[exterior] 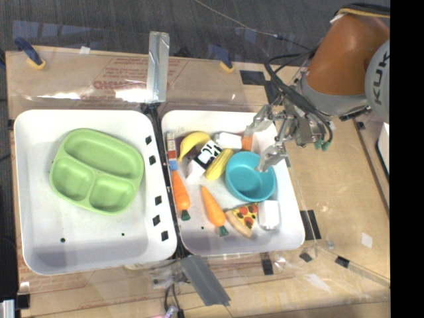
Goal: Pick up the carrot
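I see the two-finger metal gripper (266, 140) over the far-right part of the right white bin (289, 238); fingers look spread, w/ nothing between them. One tip hangs at the right rim of the round teal bowl (250, 177). Two orange carrots lie in that bin: one (180, 192) along the left wall, another (213, 208) near-left of the bowl. Yellow banana (192, 142) sits far-left, pizza-slice toy (242, 218) near the bowl. Green divided plate (97, 170) is in the left bin.
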Controlling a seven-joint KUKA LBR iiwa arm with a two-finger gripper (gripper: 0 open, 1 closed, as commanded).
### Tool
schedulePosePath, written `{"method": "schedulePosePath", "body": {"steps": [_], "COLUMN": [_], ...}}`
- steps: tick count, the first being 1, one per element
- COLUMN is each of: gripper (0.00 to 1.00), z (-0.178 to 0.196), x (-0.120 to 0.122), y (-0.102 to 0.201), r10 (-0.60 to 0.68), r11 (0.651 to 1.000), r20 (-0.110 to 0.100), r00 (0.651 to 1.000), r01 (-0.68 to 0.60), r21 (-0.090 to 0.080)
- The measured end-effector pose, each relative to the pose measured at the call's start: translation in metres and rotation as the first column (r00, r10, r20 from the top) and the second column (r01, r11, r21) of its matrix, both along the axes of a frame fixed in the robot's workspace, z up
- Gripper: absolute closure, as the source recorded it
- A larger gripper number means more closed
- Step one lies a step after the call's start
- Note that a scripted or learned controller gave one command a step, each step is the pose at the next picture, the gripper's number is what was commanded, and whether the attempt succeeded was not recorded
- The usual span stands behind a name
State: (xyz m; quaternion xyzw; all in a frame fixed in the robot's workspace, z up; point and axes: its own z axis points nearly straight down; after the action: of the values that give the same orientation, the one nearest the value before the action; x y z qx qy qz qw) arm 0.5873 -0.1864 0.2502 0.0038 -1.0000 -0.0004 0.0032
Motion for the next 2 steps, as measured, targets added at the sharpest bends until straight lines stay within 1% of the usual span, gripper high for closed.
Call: {"method": "schedulePosePath", "body": {"steps": [1, 2], "gripper": [0.0, 0.0], "z": [-0.144, -0.162], "x": [0.006, -0.054], "y": [0.005, 0.04], "r10": [-0.106, -0.071], "r11": [0.994, 0.997], "r20": [0.011, 0.001], "r00": [0.994, 0.997], "r01": [0.106, 0.071], "r21": [-0.001, 0.001]}}
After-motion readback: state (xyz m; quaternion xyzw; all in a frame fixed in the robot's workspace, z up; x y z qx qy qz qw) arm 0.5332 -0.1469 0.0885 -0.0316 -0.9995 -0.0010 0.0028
